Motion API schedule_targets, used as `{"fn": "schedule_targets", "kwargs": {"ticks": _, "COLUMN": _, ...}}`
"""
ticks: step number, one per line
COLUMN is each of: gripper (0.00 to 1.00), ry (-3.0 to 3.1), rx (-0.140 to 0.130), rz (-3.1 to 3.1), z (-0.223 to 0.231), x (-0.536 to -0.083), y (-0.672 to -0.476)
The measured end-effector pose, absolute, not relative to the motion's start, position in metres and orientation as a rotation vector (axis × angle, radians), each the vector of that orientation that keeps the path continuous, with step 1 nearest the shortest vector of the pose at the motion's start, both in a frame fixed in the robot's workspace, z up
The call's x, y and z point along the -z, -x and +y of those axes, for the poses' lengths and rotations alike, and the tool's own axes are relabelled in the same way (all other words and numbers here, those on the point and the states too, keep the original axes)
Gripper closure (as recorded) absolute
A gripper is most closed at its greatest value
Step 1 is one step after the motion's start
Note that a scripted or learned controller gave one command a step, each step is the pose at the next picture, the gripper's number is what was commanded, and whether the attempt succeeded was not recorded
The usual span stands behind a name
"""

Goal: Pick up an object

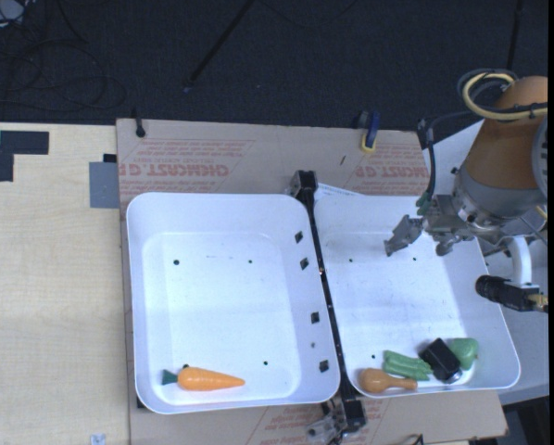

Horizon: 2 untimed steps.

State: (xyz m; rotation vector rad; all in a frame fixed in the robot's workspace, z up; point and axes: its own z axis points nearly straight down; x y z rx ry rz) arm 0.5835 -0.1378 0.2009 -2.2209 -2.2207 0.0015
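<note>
Below the gripper (pixel 416 235), a cluster of toys (pixel 425 364) lies along the right bin's (pixel 370 286) front wall, well apart from it: black block (pixel 441 359), green pods, orange gourd. Whether the gripper is released or clenched, I cannot tell; nothing sits in it.

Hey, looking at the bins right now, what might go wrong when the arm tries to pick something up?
The green piece, black block and orange pear-shaped piece crowd together in the right bin's near corner, so a grab may catch two at once or push one aside. They also lie close to the rim, which could block the gripper. The carrot hugs the left bin's front wall, and is a far reach.
</note>
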Motion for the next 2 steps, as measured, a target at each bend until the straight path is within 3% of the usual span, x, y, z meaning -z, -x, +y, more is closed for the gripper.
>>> {"fn": "schedule_targets", "kwargs": {"ticks": 1, "gripper": 0.00, "ry": 2.239, "rx": 0.004, "rz": -2.227, "z": -0.219, "x": -0.337, "y": -0.576}}
{"fn": "schedule_targets", "kwargs": {"ticks": 2, "gripper": 0.00, "ry": 2.208, "rx": -0.008, "rz": -2.217, "z": -0.188, "x": -0.129, "y": -0.595}}
